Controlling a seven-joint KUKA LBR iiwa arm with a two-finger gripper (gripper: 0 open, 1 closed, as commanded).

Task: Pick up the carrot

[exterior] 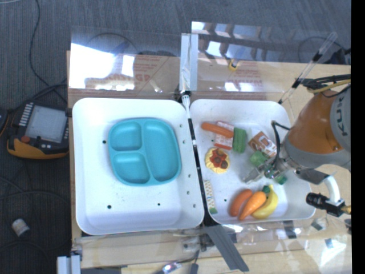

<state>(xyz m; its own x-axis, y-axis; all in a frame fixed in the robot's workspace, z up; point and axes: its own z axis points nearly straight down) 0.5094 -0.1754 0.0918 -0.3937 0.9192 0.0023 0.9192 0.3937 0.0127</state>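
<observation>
In the right bin (pixel 228 112), near its front edge, lies the orange carrot (pixel 253 205), pointing toward the front left. A second orange piece (pixel 240 201) touches its left side and a yellow banana (pixel 268 204) its right. My gripper (pixel 268 172) hangs just above and behind the carrot, a short way from it, over a small green toy (pixel 259 159). The grey wrist and orange band (pixel 317 124) reach in from the right. Nothing shows between the gripper and the carrot.
Further back in the right bin lie a long orange-red toy (pixel 217 129), a green block (pixel 239 140), a brown packet (pixel 263 143) and a round red-and-yellow toy (pixel 218 160). The left bin (pixel 91 153) holds a blue divided plate (pixel 144 151).
</observation>
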